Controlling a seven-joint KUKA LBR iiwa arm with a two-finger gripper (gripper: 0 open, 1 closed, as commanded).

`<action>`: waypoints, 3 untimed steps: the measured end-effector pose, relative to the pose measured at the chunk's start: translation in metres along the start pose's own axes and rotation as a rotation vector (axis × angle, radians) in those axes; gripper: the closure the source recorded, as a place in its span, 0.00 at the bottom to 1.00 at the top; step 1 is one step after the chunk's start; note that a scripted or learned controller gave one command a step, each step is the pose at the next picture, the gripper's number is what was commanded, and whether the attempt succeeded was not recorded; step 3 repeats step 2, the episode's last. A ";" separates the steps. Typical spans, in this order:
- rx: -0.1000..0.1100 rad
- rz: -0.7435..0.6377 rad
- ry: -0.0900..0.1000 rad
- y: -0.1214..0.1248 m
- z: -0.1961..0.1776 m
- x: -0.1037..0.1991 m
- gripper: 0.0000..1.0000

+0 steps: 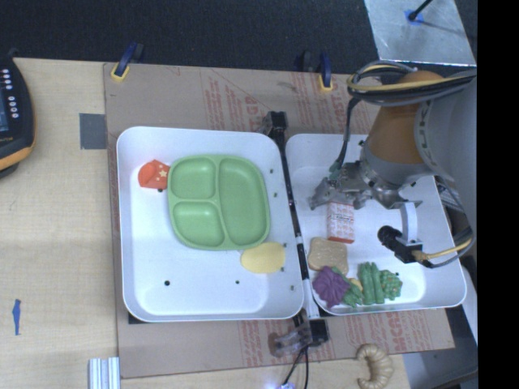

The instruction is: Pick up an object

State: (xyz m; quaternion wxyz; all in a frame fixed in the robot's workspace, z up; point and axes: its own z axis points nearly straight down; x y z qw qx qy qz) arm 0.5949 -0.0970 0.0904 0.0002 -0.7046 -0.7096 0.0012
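Croissant (375,365) nearest, carton (341,222) lengthwise under jaws

You see the grey arm (442,128) come in from the right; its orange band (397,132) sits just above the wrist; the wrist bends down and to the left; the tool (339,191) hangs low; you cannot tell how its tips stand.

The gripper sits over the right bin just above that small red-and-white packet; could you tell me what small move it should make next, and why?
Probably a short descent straight onto the red-and-white packet. The gripper hangs just above the packet's upper end in the right bin, and nothing shows between its fingers. The packet lies apart from the toast slice below it, so there looks to be room to close around it.
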 end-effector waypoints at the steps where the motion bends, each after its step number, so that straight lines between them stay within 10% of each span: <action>1: -0.002 0.000 -0.002 0.000 -0.012 -0.002 1.00; 2: -0.009 -0.004 0.004 0.000 -0.107 0.064 1.00; 3: -0.009 -0.004 0.004 0.000 -0.107 0.064 1.00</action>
